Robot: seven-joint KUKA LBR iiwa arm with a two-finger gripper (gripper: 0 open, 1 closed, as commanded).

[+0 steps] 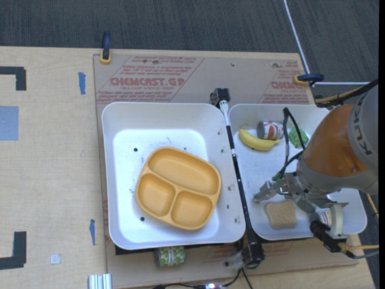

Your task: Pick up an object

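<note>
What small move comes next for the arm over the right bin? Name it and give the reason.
Probably a short descent straight onto the bread slice. The hand hovers just above its top edge in the right bin, and nothing shows between its fingers. The banana and can lie farther off.

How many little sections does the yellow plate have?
3. The yellow plate in the left bin has one long section across its upper side, and two smaller ones side by side along its lower side.
</note>
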